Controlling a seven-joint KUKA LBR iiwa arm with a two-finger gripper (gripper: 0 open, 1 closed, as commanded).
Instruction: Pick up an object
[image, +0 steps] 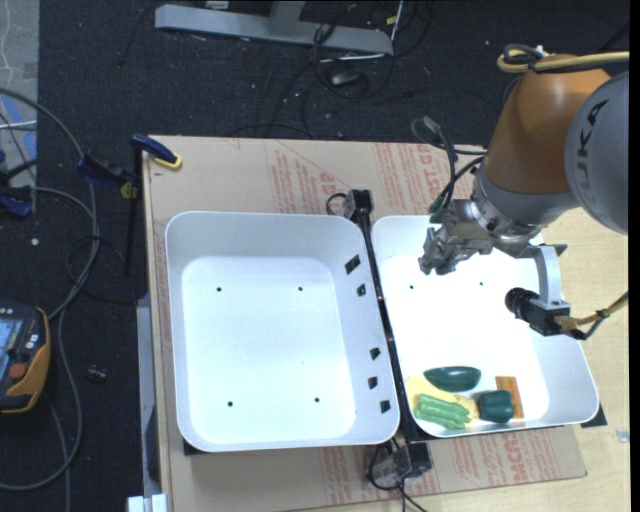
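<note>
The hand (441, 252) hangs over the upper part of the right bin (575, 375); whether it is open I cannot tell. The objects cluster toward the frame's bottom: a dark green oval piece (452, 378), a light green ridged piece (440, 411), a teal block (495, 406).

**Bench surroundings, overhead view**

We note a dark speckled floor (90, 80) around the bench, crossed by loose black cables (60, 215). The bench top is a tan board (260, 170) with faint red print. A blue and yellow clamp (150, 152) grips its far left corner. A grey metal base (270, 25) lies on the floor beyond. An orange and black device (22, 358) sits at the left edge. Light is even.
</note>
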